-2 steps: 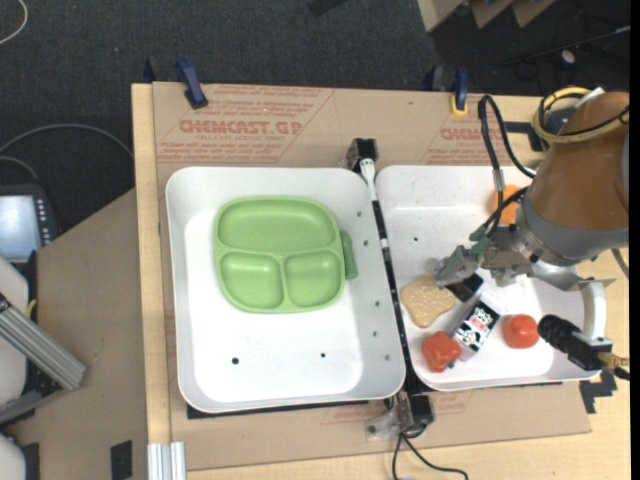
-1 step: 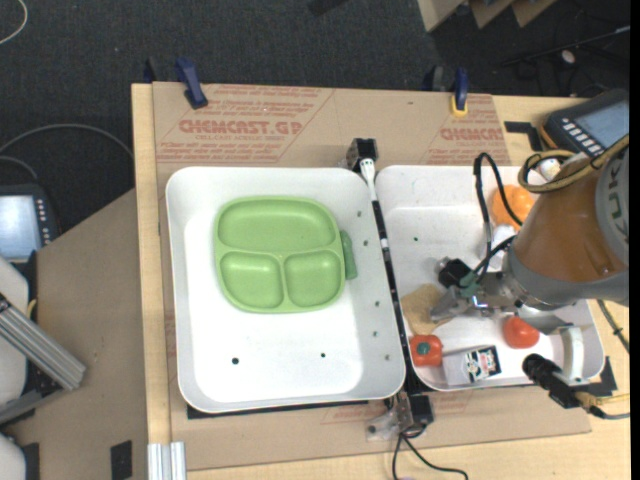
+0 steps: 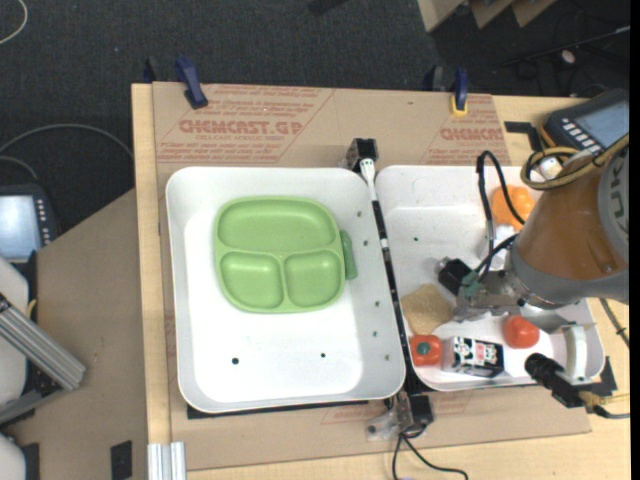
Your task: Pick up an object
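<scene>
Red print is showing on the brown board (image 3: 300, 118) under the bins. Behind the left bin it is reading "CHEMCAST", followed by letters that look like "G P", with smaller red lines above and below that are too fine to read. The same red mark is repeating behind the right bin, where it is partly cut off and blurred. A black-and-white label is showing on the small carton (image 3: 476, 355) in the right bin; its lettering is too small to make out.

tray (image 3: 276, 253) green | bins (image 3: 200, 298) white | ball (image 3: 511, 203) orange | tomato (image 3: 521, 331) red
</scene>
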`<state>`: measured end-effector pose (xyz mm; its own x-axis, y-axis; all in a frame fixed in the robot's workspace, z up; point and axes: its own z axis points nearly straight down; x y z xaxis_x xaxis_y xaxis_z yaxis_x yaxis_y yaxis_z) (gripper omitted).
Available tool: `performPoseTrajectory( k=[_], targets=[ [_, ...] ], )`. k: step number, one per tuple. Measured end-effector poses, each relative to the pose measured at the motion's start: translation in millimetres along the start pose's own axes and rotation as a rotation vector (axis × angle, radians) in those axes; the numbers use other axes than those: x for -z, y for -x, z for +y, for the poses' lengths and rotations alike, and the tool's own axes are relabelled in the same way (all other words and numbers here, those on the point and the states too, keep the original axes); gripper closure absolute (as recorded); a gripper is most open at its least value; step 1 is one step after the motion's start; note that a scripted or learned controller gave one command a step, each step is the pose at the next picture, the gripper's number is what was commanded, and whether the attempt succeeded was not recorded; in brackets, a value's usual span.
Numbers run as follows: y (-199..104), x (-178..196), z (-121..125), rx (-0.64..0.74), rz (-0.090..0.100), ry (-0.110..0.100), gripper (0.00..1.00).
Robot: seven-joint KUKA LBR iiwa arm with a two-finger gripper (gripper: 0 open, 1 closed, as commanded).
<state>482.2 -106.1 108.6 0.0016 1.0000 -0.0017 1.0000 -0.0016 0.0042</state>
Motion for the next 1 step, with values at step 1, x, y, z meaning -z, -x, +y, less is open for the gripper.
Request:
performPoseTrajectory(
  k=[1],
  targets=[
    [-117.9,80.8,50.8,0.017,0.007,0.008,1.00]
  ],
)
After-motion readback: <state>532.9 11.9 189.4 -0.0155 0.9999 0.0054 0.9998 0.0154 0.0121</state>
